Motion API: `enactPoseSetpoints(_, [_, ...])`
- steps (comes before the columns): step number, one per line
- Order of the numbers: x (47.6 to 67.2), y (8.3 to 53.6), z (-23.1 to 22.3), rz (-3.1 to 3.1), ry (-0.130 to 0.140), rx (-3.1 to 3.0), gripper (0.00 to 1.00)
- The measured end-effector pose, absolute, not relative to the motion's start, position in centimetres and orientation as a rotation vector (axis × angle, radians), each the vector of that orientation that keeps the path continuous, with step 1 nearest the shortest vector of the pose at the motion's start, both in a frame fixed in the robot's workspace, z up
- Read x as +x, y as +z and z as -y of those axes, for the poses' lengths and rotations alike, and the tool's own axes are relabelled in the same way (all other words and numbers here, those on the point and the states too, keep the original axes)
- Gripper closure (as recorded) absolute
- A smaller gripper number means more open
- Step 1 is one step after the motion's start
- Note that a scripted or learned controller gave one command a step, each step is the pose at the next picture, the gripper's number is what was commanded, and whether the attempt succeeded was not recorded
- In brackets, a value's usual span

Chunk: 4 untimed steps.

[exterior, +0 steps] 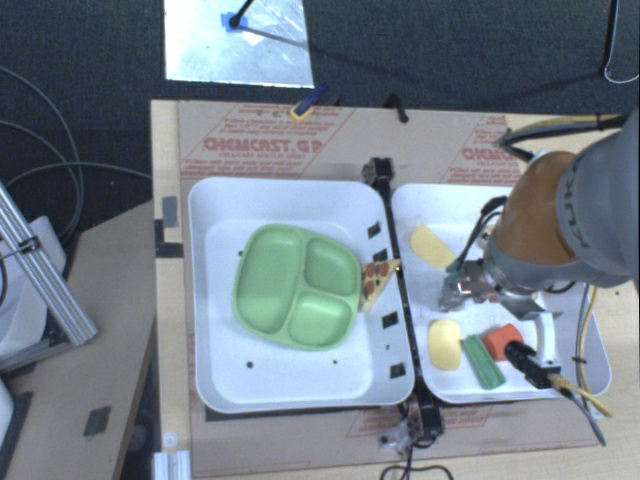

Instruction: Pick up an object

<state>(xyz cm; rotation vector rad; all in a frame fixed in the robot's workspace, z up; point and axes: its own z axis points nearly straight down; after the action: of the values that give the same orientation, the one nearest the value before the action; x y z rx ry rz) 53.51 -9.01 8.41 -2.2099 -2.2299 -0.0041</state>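
My gripper [458,293] hung low over the right bin [450,203], on the bench [250,133] half nearer its right edge, with my arm [560,218] reaching in from that side. From above I could not tell how far the gripper was open, and nothing could be seen in its grasp. It sat between two yellow things: a pale yellow oblong piece [432,246] just beside it towards the bench's far edge, and a rounder yellow lump [444,343] just beside it towards the near edge. Right of that lump lay a green bar [484,361], with an orange-red block [500,339] touching it. The left bin [220,368] held a green divided plate [297,286], and a toy pizza slice [375,280] lay against the wall shared with the right bin.
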Motion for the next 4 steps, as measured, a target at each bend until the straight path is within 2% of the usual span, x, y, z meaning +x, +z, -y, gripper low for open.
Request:
enactPoseSetpoints(1, [53.0,19.1,3.1,2.238,-0.015,-2.213,1.00])
enactPoseSetpoints(2, [48.5,18.4,-1.3,2.228,-0.001,-2.211,1.00])
enactPoseSetpoints(3, [48.6,18.4,-7.1,2.232,-0.005,-2.209,1.00])
enactPoseSetpoints(4, [48.8,29.2,-9.5,2.236,-0.019,-2.216,1.00])
